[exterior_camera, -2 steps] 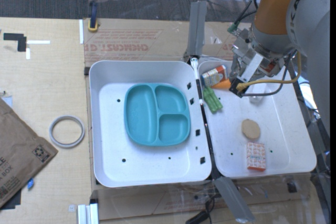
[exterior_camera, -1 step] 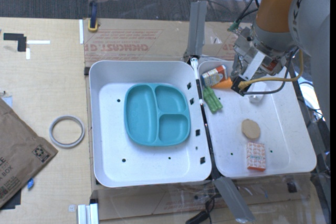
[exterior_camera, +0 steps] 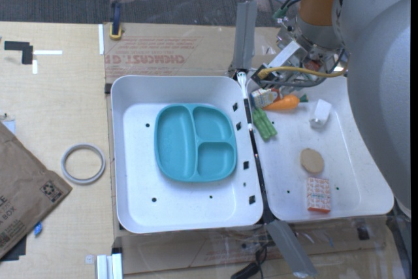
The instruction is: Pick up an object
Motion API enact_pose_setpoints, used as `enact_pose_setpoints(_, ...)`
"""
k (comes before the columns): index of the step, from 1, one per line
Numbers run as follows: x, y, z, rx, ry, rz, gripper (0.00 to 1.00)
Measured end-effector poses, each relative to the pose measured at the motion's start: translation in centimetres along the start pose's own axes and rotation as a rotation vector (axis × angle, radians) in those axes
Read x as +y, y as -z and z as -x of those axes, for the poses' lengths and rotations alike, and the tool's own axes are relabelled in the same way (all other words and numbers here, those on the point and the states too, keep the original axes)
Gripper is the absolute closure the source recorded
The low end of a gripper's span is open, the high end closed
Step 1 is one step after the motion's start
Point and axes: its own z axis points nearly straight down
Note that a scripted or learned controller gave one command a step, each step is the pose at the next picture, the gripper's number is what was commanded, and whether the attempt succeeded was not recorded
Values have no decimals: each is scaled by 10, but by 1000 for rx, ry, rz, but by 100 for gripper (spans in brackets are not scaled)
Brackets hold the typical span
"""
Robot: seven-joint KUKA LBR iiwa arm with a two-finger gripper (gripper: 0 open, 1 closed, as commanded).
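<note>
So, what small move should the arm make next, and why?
Probably a short descent onto the carrot before closing. The gripper sits at the back of the right bin, just above the carrot and the green piece, and nothing is visibly held. The cookie and small box lie farther away.

Two white bins (exterior_camera: 124, 160). One teal tray (exterior_camera: 194, 142) at 9 o'clock; toward 3 o'clock, one carrot (exterior_camera: 285, 102), one green piece (exterior_camera: 264, 124), one white block (exterior_camera: 321, 112), one tan disc (exterior_camera: 312, 161), one small box (exterior_camera: 318, 195).
</note>
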Motion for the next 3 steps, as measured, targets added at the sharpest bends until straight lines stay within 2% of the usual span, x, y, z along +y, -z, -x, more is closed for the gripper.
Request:
enact_pose_setpoints(1, 11, -13, 64, 0, 279, -2, 100)
enact_pose_setpoints(2, -78, -64, 60, -2, 41, -3, 100)
enact_pose_setpoints(3, 19, -1, 48, 1, 400, 2, 100)
